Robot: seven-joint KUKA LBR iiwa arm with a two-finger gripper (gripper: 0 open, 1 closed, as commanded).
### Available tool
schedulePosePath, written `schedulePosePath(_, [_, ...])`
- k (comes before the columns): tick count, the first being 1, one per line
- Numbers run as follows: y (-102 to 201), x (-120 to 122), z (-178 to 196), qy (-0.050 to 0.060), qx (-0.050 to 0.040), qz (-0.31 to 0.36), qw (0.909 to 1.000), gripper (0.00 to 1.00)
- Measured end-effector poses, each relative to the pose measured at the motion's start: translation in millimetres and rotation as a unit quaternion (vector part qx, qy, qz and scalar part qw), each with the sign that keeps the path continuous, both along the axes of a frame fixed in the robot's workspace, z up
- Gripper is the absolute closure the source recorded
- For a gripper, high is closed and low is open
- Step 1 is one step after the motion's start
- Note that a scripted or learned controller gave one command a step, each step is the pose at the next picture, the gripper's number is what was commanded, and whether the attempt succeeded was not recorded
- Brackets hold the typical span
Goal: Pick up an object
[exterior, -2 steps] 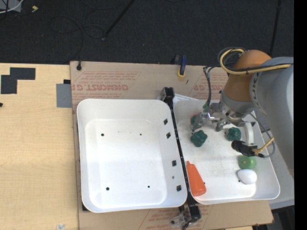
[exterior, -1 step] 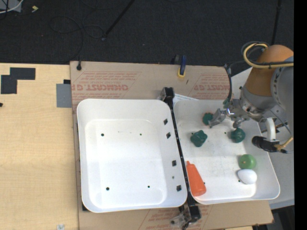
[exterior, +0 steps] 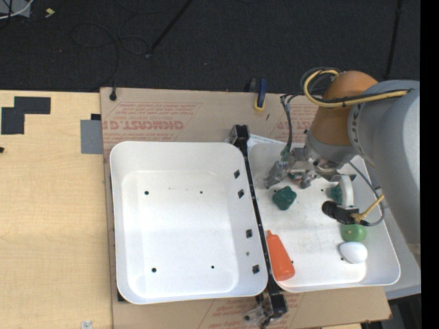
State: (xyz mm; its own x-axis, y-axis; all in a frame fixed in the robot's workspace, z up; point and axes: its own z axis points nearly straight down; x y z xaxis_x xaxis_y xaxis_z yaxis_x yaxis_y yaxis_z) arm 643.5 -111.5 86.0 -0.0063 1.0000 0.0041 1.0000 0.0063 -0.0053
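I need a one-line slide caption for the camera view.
The gripper hovers by a dark green object in the right-hand bin, near an orange object.

In the right-hand bin (exterior: 322, 279) the tool (exterior: 285, 175) hovers just by a dark green lump (exterior: 284, 198), an orange piece (exterior: 280, 256) nearby.

Two white bins: one left bin (exterior: 178, 225), one right bin (exterior: 315, 259). The right bin holds one orange piece (exterior: 280, 256) at eight o'clock, one dark-green lump (exterior: 284, 197) at ten, one green ball (exterior: 354, 233) at four, and one white ball (exterior: 353, 252) at five.

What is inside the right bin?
In the right bin: a dark green lump, an orange piece at its left wall, a green ball and a white egg shape. The arm covers its far corner.
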Motion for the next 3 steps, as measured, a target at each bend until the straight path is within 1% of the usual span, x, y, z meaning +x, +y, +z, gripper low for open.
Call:
schedulePosePath(1, [50,3,109,-0.007,-0.0013,0.000,1.0000,0.00])
schedulePosePath(2, [20,-2,47,0.002,-0.0023,-0.004,1.0000,0.00])
schedulePosePath(3, [-7,-2,-2,0.002,-0.0016,-0.004,1.0000,0.00])
